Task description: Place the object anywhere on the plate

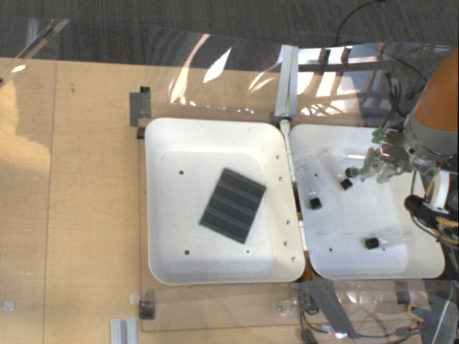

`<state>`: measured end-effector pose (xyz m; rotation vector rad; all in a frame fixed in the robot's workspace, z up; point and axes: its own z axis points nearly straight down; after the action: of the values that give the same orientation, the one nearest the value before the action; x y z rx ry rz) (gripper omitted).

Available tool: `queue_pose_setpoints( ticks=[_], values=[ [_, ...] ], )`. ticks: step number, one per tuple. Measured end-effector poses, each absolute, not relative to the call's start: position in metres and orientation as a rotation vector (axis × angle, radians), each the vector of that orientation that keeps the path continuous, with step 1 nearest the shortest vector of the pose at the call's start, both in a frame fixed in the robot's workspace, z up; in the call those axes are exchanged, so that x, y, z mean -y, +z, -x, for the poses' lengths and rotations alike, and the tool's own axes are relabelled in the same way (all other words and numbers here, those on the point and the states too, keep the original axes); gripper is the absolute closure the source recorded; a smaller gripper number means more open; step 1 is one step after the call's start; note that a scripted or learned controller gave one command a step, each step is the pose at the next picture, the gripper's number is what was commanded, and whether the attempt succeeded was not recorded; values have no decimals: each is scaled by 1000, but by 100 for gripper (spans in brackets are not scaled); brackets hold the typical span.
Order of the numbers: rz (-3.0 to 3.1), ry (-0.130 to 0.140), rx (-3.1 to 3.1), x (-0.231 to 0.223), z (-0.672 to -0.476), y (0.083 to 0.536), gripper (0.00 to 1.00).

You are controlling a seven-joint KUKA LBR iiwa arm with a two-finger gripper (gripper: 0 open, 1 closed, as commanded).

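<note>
Right then, two shallow white plastic bins sat side by side on the pale wood bench (pixel 79 192), w/ a thin metal divider post (pixel 288 84) rising behind the seam between them. Taking the left bin (pixel 165 256) as the landmark: a dark grey ribbed rectangular plate (pixel 233 205) lay flat near its middle, turned at a slant, not touching any wall. Just to the right of that bin, in the right bin (pixel 430 267), were three small black block-like objects, too small to tell apart in shape. One small black block (pixel 314 203) lay closest to the left bin, near the shared wall. A second black block (pixel 346 183) sat a bit further right and higher up. A third black block (pixel 371 244) lay lower down, towards the front edge. None of them was on the plate.

The grey arm w/ orange band (pixel 437 106) reached in from the far side of the right bin, well apart from the left bin. Its two-finger gripper (pixel 358 172) hung over the right bin, tip just beside the second block. Couldn't tell how wide it stood or whether it had hold of anything.
</note>
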<state>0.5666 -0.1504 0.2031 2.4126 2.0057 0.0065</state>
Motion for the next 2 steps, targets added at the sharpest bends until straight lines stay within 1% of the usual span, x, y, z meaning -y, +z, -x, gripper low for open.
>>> queue_pose_setpoints(
  ticks=[1, 2],
  values=[
    [-2591, 9, -1770, 33, -618, 269, 100],
    [-2419, 10, -1994, 17, -670, 313, 100]
  ],
)
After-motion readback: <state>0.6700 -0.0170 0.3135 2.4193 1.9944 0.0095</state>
